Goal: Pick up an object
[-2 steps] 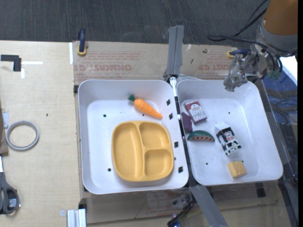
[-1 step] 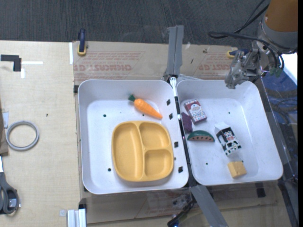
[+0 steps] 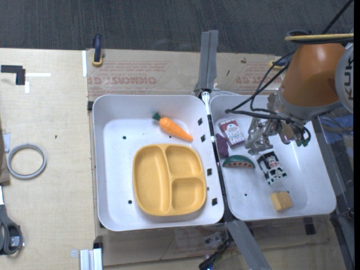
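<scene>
My gripper point(image 3: 260, 141) hangs over the right bin point(image 3: 315, 176), in its upper middle, below the arm's orange band. It is open and nothing sits between its fingers. A small red-and-white carton point(image 3: 232, 132) lies just left of it. A black-and-white patterned carton point(image 3: 272, 167) lies just below it. A watermelon-slice toy point(image 3: 238, 162) and a purple piece point(image 3: 223, 147) rest near the bin's left wall. A tan block point(image 3: 281, 201) sits near the front.
The left bin point(image 3: 112, 167) holds a yellow divided plate point(image 3: 169, 179) and an orange carrot toy point(image 3: 175, 128). A tape ring point(image 3: 25, 161) and scissors point(image 3: 10, 236) lie on the bench at far left. Cables run from the arm above the right bin.
</scene>
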Robot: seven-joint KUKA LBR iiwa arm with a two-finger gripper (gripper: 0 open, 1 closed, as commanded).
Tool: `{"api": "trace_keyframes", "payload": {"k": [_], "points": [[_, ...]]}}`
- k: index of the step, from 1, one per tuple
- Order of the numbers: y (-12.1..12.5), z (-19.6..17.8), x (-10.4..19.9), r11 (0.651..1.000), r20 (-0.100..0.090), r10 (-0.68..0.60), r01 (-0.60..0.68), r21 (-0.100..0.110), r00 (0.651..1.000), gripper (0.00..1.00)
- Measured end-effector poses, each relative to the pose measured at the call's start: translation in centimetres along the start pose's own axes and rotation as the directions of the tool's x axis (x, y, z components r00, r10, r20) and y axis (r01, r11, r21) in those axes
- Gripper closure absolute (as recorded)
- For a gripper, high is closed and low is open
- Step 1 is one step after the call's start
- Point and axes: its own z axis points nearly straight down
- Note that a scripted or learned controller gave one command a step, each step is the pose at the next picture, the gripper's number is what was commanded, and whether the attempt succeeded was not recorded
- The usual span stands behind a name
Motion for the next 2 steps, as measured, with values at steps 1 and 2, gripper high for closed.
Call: {"api": "trace_keyframes", "payload": {"k": [1,2], "points": [[-1.4,4.7,-5.2,0.957,0.013,0.290,-0.290,0.000,0.957,1.00],[-5.5,4.7,-3.2,0.858,0.018,0.514,-0.514,-0.004,0.858,1.00]]}}
